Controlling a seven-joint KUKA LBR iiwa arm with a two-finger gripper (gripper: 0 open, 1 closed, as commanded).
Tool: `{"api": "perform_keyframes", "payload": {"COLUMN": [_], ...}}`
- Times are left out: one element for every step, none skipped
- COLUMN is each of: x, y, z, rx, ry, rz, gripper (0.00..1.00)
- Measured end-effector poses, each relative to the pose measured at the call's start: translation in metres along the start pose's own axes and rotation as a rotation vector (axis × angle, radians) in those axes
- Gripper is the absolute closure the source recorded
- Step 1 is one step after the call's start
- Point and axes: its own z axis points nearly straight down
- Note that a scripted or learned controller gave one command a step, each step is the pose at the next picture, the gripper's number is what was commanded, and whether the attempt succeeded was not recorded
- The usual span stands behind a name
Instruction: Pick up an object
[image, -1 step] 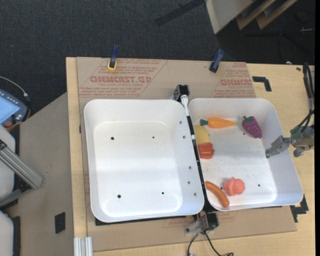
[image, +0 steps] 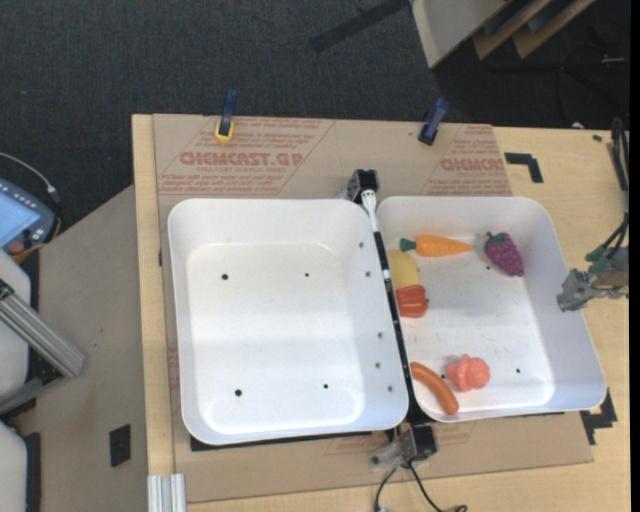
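One carrot, lengthwise L-R, tip right

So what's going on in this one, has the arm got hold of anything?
Nothing is held. The gripper sits at the right edge of the right bin, off to the side of the toys. A carrot, purple grapes, a yellow piece and a red piece lie in the bin's far half; a sausage and a pink toy lie near its front. All look untouched.
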Motion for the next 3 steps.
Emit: {"api": "perform_keyframes", "payload": {"x": [0.049,0.101,0.172], "y": [0.008,0.02,0.041], "z": [-0.054,-0.109,-0.152], "rx": [-0.005,-0.005,-0.005], "ry": [0.001,0.002,0.004], "rz": [-0.006,-0.007,-0.009], "gripper": [1.0,1.0,1.0]}}
